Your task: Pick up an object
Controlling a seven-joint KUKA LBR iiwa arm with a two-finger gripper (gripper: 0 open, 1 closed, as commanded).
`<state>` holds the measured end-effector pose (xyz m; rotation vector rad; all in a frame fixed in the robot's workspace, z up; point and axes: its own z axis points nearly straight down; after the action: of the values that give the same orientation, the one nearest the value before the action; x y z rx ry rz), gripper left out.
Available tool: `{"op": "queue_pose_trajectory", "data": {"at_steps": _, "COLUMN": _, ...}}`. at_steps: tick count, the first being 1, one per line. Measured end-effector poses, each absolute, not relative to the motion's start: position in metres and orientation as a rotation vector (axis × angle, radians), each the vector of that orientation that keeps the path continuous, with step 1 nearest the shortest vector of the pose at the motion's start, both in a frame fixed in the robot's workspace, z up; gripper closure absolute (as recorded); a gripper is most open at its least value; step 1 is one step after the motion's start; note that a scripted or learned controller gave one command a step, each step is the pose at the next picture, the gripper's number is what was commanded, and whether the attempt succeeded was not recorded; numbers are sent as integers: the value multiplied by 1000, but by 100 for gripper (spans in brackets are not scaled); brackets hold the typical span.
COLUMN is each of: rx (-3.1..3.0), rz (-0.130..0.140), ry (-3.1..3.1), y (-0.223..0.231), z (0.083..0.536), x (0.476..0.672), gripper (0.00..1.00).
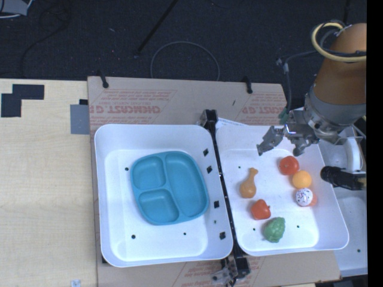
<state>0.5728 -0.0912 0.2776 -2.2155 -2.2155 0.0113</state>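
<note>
Fingers spread and holding nothing, my gripper [286, 141] hovers over the right bin [335, 232] near its far edge. Just beside it, toward the near side, lies the red ball [288, 165], with the orange ball [301, 179] close behind that.

Six small items lay in the right bin [335, 235]: an orange-tan pear-shaped piece [249, 184] near its left-centre, on its side with the neck toward the far edge; a red tomato [288, 165], an orange ball [301, 179] and a white speckled ball [304, 197] in a line toward the right edge. A red pepper-like piece [260, 209] and a green broccoli-like piece [274, 229] sat near the front edge, well apart from the walls.
</note>
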Motion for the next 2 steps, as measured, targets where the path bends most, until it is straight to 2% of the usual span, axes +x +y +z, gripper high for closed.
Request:
{"op": "queue_pose_trajectory", "data": {"at_steps": 1, "rx": -2220, "rz": 2, "ry": -2222, "y": -91, "z": 282, "x": 574, "gripper": 0}}
{"op": "queue_pose_trajectory", "data": {"at_steps": 2, "rx": -2217, "rz": 8, "ry": -2217, "y": -93, "z": 235, "x": 567, "gripper": 0}}
